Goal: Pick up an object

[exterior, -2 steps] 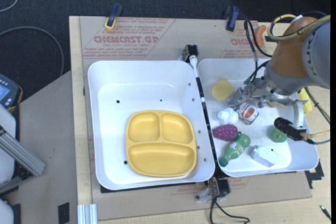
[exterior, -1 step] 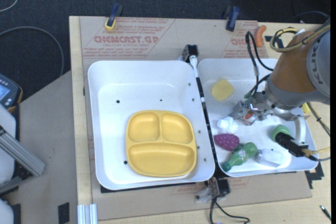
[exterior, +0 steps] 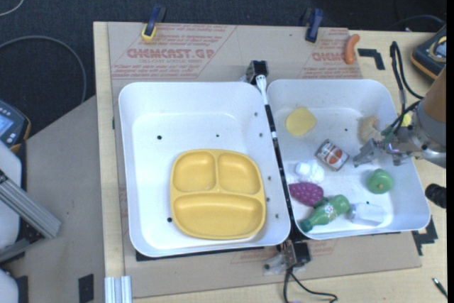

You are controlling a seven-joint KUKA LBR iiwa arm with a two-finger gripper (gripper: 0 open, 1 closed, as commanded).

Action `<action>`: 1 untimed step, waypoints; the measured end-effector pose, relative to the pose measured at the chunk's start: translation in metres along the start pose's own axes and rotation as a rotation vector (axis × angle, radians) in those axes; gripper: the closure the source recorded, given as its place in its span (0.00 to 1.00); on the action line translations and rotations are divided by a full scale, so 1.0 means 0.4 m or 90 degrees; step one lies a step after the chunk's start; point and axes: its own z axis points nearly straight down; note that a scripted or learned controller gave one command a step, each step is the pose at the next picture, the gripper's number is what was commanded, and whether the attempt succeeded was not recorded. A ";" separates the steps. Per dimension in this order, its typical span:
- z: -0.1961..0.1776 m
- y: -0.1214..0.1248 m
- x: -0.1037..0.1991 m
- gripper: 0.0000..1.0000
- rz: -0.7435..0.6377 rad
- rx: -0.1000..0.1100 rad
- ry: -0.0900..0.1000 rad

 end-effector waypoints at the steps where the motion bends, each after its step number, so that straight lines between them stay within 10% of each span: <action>1: 0.148 -0.106 0.210 0.00 -0.006 0.007 0.006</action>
